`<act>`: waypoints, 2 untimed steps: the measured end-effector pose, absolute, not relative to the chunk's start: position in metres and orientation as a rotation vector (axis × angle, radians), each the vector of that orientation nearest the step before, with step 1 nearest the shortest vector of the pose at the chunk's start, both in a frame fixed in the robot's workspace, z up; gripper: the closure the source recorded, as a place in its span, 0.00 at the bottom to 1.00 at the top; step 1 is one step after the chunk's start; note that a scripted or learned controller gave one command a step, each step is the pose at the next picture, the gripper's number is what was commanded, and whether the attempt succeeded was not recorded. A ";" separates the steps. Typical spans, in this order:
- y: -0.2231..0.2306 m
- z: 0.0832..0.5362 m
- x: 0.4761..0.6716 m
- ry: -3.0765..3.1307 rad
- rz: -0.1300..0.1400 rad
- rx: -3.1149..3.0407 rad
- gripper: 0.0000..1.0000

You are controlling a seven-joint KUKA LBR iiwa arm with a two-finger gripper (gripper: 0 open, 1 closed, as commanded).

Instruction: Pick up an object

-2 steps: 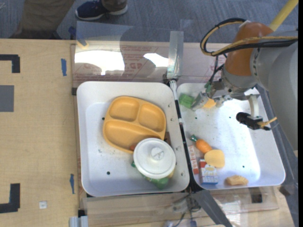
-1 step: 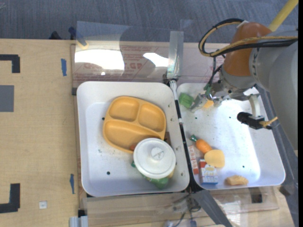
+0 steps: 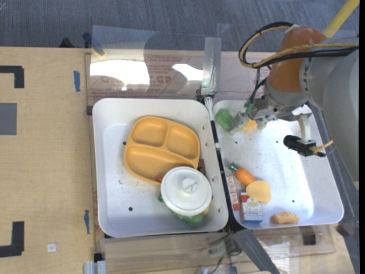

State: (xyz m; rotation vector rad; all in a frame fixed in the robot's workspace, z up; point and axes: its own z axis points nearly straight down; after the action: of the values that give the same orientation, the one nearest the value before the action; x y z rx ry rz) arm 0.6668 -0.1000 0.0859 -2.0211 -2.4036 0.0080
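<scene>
Grey and orange, my arm is reaching in from three o'clock, and my two-finger gripper (image 3: 255, 114) is hanging over the twelve o'clock corner of the right white plastic bin (image 3: 319, 178). I cannot tell how it is set from this slant. Just beside it at nine o'clock is lying a small green leafy toy (image 3: 224, 119), and a little yellow piece (image 3: 249, 125) is sitting right beneath it; I am judging that yellow piece to be my nearest target. It is looking light and probably smooth, so I would be taking it across its narrow middle. Down at six o'clock of this bin a small orange carrot-shaped toy (image 3: 245, 176), a pale yellow rounded fruit toy (image 3: 259, 191), a red and white carton (image 3: 251, 208) and a tan bread-like lump (image 3: 284, 217) are clustering near the wall. Across in the left white bin (image 3: 108, 170) an orange divided plastic tray (image 3: 162, 144) is lying with a white lidded round cup (image 3: 186, 191) touching its five o'clock edge
</scene>
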 end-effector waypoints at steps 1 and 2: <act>-0.098 0.086 0.668 -2.427 0.004 -1.999 0.00; -0.097 0.096 0.670 -2.430 0.001 -1.998 1.00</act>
State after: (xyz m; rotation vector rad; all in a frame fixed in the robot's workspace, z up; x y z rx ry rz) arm 0.6700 -0.0971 0.0959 -1.9979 -2.4300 0.0014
